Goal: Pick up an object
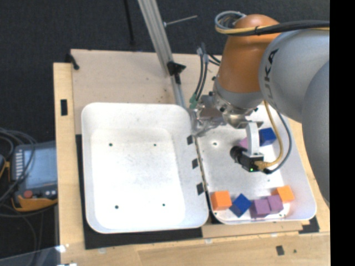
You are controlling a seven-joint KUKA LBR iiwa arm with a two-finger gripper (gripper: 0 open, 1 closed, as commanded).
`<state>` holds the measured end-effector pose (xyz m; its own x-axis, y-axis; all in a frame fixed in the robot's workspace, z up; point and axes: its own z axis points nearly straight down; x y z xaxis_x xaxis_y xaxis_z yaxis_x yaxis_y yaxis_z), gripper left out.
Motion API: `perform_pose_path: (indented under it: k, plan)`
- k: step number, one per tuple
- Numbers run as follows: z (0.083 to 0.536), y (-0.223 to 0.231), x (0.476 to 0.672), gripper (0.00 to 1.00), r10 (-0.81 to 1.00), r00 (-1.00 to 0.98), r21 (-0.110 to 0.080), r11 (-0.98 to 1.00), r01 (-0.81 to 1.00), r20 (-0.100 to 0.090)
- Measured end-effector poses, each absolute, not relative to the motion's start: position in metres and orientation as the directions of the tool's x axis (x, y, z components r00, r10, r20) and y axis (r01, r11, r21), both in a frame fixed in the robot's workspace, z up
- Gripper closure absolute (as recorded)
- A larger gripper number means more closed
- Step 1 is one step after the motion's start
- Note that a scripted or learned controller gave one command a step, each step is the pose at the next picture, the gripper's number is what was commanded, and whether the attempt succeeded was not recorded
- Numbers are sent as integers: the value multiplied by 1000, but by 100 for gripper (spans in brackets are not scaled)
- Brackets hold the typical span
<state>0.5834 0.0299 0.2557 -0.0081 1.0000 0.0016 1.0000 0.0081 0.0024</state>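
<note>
Your claw [212, 118] hangs over the right bin's [219, 165] far left corner; whether it is wide or narrow, you cannot tell. Centre over the orange block [221, 199] at the near wall, clear of the blue block [241, 204] beside it, before descending.

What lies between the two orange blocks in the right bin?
The camera view shows a blue block, a first purple block and a second purple block between the view's left orange block and right orange block.
</note>
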Motion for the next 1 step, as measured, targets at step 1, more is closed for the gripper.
perform_pose_path:
  k: [1]
  plan:
    - [252,91,584,100,1000,-8,1,8,1000,1]
